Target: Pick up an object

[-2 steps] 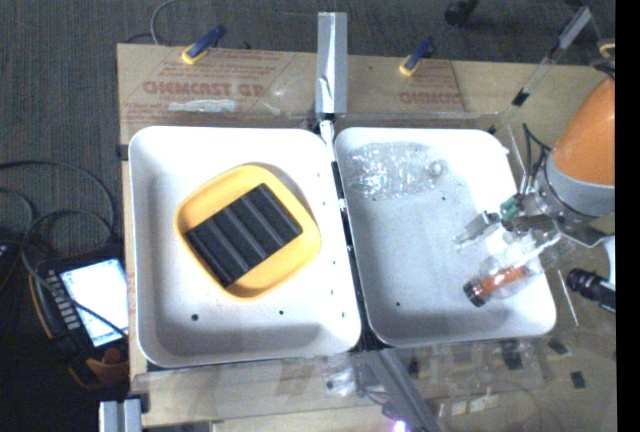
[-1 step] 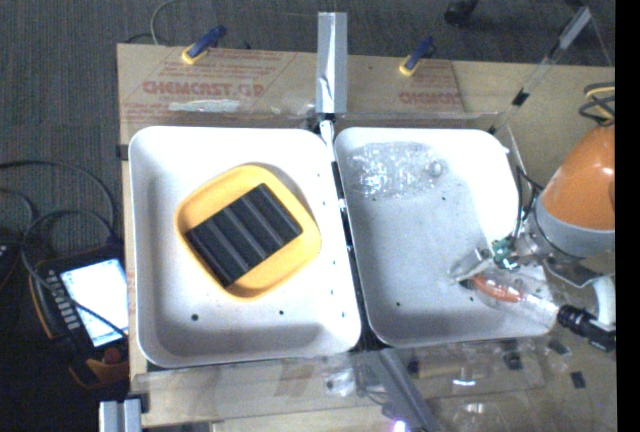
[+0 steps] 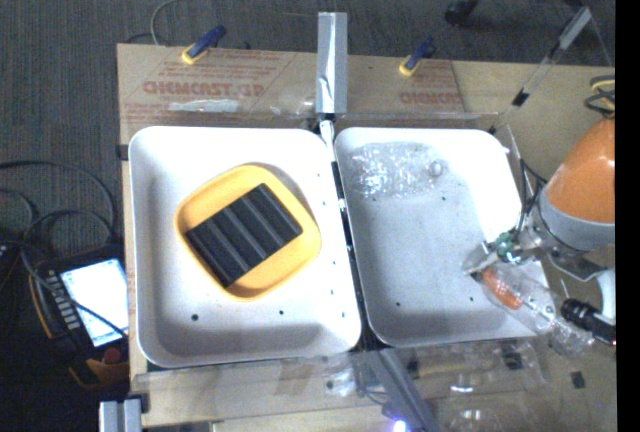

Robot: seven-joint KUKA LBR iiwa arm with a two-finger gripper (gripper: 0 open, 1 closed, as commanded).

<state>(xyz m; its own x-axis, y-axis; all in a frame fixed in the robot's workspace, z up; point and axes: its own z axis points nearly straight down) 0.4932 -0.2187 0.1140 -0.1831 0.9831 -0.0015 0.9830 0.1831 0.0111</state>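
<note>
Yellow rounded-square pad (image 3: 249, 230) (black ribbed top) in left bin (image 3: 160, 320).

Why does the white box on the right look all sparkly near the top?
In the camera view, light glares off a crinkly clear patch in the right bin, so it sparkles; the left bin looks evenly lit, with a soft shadow around the yellow and black object; the claw at the right bin's edge is small and blurry, so its details are hard to make out.
</note>
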